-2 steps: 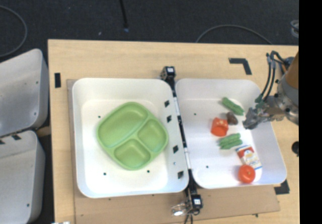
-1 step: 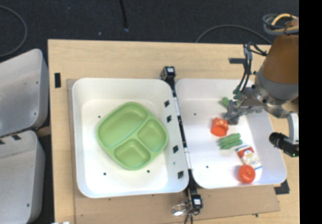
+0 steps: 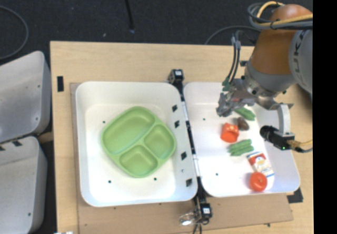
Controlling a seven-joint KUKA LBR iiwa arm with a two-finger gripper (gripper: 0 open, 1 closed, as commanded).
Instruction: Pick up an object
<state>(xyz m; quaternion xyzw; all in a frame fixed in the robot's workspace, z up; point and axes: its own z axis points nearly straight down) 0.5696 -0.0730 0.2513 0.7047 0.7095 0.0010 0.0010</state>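
We see a wooden bench (image 3: 126,62) on dark floor, bearing two white bins. In the left bin (image 3: 89,175) lies a green divided plate (image 3: 138,141). In the right bin (image 3: 210,175), the gripper (image 3: 227,108) hangs just above an orange pepper (image 3: 229,132). Below the pepper lie a green pod (image 3: 240,148), a small carton (image 3: 260,162) and a red tomato (image 3: 257,181). Beside the pepper, a dark lump (image 3: 243,123) is hard to make out. Fingers: we cannot tell.
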